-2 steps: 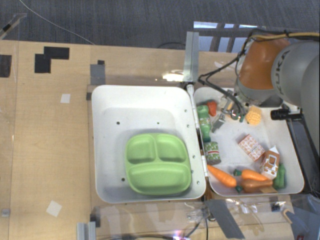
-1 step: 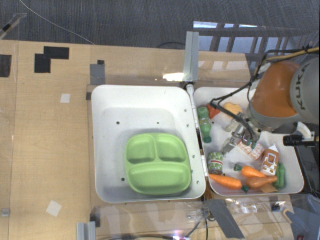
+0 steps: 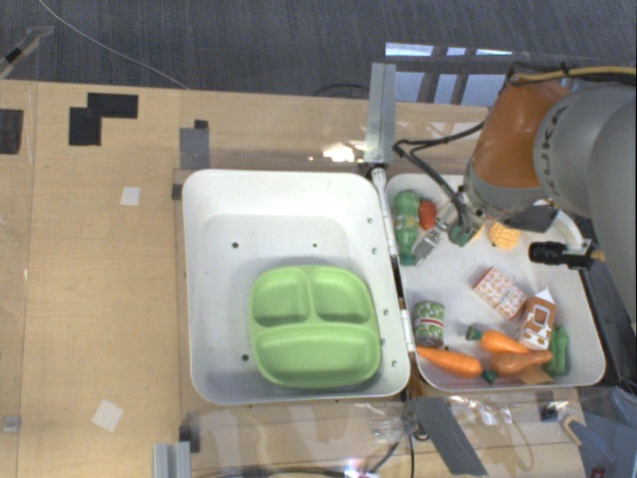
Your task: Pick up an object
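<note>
Looking down on your bench, you see two white bins side by side. Your left bin (image 3: 214, 267) carries a green divided plate (image 3: 314, 325) lying flat near its front. Your right bin (image 3: 587, 352) carries the pick candidates: a green bottle (image 3: 406, 219) against the back left wall with a small red piece (image 3: 428, 212) just beside it, a yellow piece (image 3: 504, 235) near the back, a patterned box (image 3: 498, 292) in the middle, a small carton (image 3: 538, 321) to its right, a green can (image 3: 429, 319) by the dividing wall, and two carrots (image 3: 448, 360) along the front edge.

Your arm (image 3: 557, 147) reaches in from the right, and your gripper (image 3: 438, 237) sits low beside the green bottle. You cannot tell how it is set; nothing is visibly caught in it, though the tip is possibly touching the bottle.
</note>
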You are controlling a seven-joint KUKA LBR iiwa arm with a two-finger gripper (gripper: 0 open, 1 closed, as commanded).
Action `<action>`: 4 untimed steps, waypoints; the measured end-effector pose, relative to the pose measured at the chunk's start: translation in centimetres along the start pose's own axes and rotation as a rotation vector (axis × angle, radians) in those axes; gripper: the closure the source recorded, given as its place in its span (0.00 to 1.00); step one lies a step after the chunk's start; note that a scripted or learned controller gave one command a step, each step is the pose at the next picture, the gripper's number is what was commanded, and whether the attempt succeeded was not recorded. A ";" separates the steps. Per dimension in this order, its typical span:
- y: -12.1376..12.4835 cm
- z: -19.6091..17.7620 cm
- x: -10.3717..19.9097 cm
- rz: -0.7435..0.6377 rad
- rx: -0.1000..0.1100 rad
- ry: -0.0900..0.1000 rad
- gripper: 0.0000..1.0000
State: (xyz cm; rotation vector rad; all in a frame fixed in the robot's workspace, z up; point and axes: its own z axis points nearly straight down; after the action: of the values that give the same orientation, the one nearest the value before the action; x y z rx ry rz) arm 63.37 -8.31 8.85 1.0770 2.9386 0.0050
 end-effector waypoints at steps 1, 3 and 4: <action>0.3 -1.5 -0.2 -0.009 -0.006 -0.010 1.00; 2.0 -19.7 -0.4 0.064 -0.005 -0.009 1.00; 2.3 -21.0 -0.4 0.054 -0.011 -0.017 1.00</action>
State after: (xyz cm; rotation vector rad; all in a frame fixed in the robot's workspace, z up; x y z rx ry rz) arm 64.88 -6.83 29.88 1.1494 2.8896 0.0117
